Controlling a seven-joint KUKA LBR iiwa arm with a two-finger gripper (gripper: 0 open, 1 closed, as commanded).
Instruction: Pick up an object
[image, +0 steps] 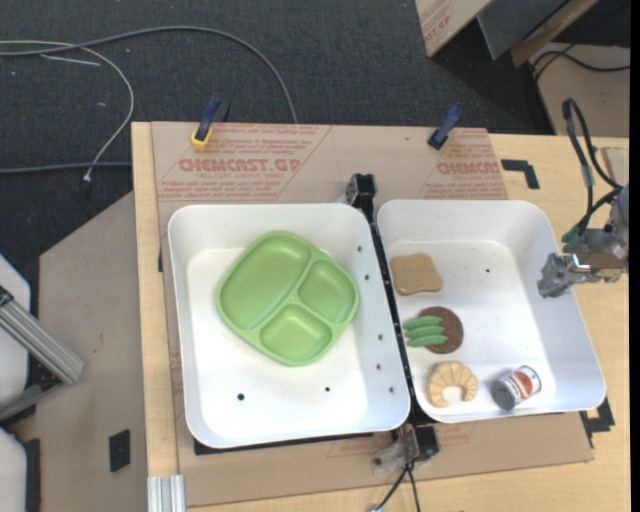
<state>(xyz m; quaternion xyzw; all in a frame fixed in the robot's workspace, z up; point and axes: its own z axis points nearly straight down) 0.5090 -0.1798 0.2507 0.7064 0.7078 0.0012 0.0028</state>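
Observation:
In the right bin (520, 225) lie a tan slice of toast (415, 273), a brown round piece with green beans on it (434, 331), a croissant (453, 382) and a small red and white can (515, 387) on its side. The left bin (190, 260) holds a green divided plate (288, 297). My gripper (562, 273) hangs at the right bin's right rim, well apart from every object, roughly level with the toast. Nothing shows between its fingers.
Both bins sit on a cardboard sheet (250, 160) clamped by two blue clips (209, 120) at the back. Black clamps (362, 188) join the bins at the middle. Cables (580, 130) hang at the right.

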